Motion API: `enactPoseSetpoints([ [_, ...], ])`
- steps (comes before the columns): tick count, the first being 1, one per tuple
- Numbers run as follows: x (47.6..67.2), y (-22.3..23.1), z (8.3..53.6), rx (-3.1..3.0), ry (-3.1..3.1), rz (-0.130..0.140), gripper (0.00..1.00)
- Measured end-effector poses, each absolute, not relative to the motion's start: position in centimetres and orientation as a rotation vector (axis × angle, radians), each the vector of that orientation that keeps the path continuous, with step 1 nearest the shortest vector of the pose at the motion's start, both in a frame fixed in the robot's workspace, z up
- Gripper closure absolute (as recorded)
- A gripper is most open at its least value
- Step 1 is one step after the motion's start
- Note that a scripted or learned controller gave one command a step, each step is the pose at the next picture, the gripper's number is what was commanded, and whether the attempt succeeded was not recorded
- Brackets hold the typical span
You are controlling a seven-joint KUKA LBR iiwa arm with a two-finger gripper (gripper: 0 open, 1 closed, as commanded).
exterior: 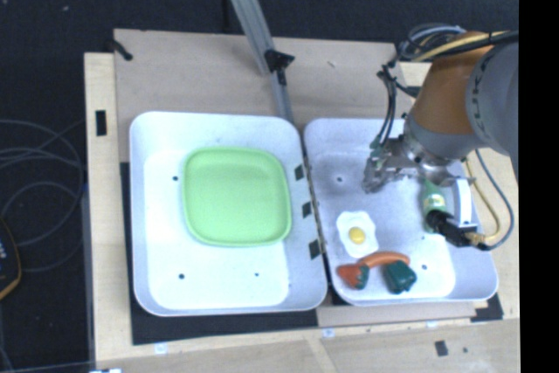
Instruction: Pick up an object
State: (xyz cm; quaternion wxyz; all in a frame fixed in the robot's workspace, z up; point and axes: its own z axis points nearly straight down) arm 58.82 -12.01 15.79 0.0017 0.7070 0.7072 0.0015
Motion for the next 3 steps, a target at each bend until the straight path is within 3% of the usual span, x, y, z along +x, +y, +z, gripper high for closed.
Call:
enactPoseSetpoints([
  [1,58.9,-12.1,21.1,2.218,2.218,0.006,1.0],
  [3,59.1,-2.9,23.5,2.217,2.225,0.003,1.0],
])
